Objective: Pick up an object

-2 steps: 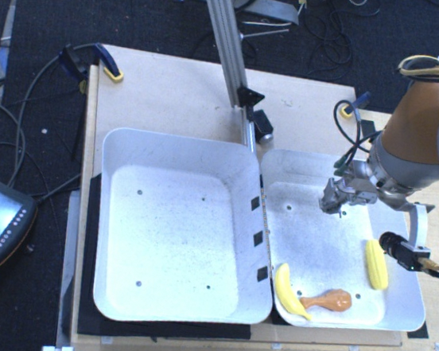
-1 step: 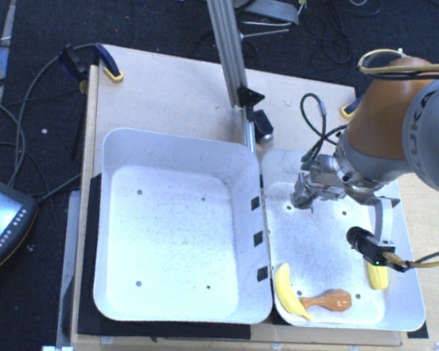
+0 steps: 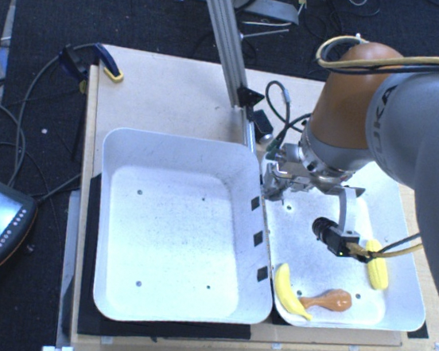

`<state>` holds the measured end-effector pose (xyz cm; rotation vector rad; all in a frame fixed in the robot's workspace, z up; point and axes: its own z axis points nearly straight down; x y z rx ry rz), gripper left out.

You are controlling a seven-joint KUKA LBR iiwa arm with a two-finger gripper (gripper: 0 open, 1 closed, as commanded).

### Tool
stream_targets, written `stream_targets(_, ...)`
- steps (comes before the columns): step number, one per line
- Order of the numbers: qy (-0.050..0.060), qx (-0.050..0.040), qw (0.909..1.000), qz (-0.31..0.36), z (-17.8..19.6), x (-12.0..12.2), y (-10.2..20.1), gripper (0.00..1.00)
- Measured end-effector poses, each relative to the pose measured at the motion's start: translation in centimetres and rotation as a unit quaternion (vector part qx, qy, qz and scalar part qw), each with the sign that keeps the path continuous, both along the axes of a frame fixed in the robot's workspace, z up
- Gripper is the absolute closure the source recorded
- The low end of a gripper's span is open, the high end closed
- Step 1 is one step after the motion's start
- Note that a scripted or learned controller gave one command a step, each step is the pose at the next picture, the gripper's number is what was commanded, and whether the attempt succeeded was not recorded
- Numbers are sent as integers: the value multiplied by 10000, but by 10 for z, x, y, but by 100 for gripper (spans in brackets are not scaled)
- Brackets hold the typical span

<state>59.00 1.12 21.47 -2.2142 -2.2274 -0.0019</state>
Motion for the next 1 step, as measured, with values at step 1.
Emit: stream_targets(1,-4,-1,10000,-5,19,7,50,100)
